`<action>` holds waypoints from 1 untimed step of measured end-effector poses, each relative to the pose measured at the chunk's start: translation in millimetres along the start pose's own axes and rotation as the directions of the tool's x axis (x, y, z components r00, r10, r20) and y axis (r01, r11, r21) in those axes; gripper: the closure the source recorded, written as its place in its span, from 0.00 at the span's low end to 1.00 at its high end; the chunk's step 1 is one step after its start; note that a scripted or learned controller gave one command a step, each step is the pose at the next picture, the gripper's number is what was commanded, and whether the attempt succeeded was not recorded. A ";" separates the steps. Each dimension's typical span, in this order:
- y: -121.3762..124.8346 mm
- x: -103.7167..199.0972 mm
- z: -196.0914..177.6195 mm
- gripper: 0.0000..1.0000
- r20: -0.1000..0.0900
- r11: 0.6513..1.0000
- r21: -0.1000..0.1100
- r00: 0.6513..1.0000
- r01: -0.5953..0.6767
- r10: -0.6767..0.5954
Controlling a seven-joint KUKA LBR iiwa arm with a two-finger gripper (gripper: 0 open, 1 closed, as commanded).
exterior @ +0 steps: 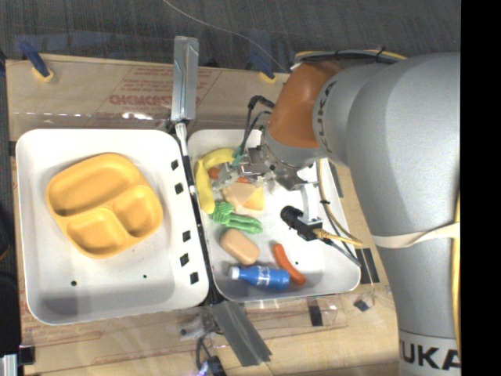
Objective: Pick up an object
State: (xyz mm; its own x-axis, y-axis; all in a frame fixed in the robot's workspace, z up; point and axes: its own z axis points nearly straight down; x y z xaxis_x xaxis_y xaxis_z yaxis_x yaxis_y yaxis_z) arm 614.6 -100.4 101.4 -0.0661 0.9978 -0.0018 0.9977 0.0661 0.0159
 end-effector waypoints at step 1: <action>1.4 -0.9 -11.3 1.00 0.002 1.000 -0.003 1.000 0.004 -0.004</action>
State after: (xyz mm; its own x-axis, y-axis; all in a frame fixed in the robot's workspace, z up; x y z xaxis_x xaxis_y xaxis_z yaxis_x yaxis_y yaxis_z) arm 615.9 -101.2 112.7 -0.0696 0.9976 -0.0040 0.9974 0.0696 0.0185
